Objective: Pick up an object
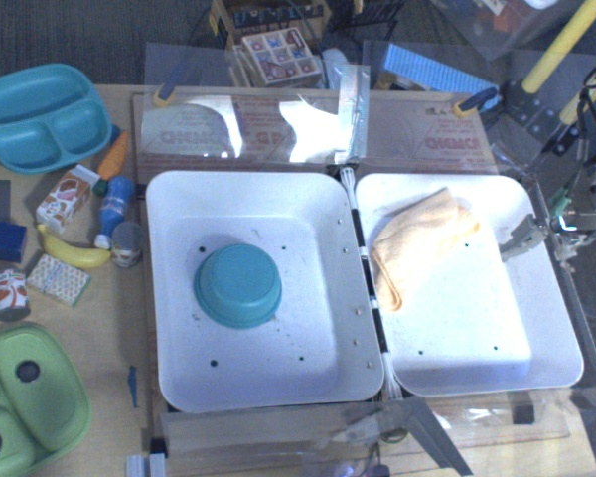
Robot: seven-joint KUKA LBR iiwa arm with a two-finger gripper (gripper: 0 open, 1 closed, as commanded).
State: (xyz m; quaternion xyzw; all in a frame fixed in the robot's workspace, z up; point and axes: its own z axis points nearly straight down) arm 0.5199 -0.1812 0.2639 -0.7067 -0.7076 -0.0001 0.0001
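Grey metal gripper [528, 235] at the right edge; dark cables behind

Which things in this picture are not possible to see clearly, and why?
- Gripper, camera view: small and blurred at the right bin's edge; finger state unclear.
- Teal bowl in the left bin: upside down, inside hidden.
- Beige cloth: its folds hide whatever lies beneath.
- Small carton on the table: print too small to read.
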